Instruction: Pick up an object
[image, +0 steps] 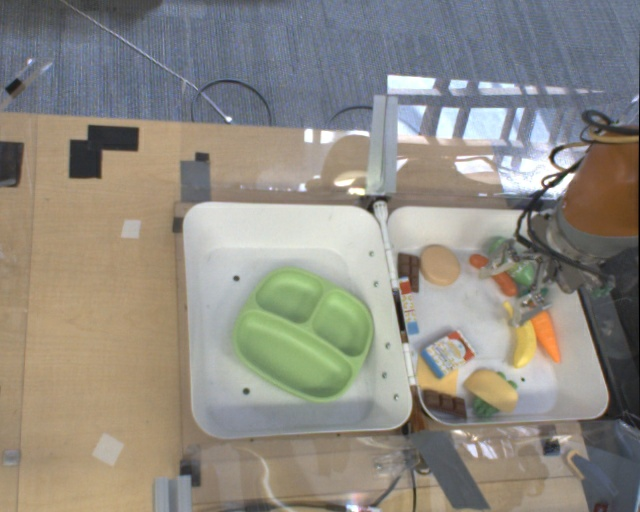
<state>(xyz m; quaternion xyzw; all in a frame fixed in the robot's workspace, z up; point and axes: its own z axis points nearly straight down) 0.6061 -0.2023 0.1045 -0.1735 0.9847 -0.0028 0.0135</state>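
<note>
Orange and tapered, the toy carrot is lying in the right bin near its right wall, just beside a yellow banana on its left. The hand is hanging directly above the carrot's upper end, among small green and red toys; whether it is released or clenched I cannot tell, since the metal parts are blurring into the clutter, and nothing is showing clearly between them.

Judging by its look, the carrot is light hollow plastic, stiff and rather slick, so it is likely to squirt out if pinched near the narrow tip. Taking it across the thicker middle is looking like the safer hold.

Crowding is the main trouble: the banana is lying almost against the carrot, and the bin wall is limiting room on the other side. Farther left a round tan bun, a small picture box and a yellow-and-green toy are sitting well apart from the carrot. A green divided plate is occupying the left bin on the tabletop.
</note>
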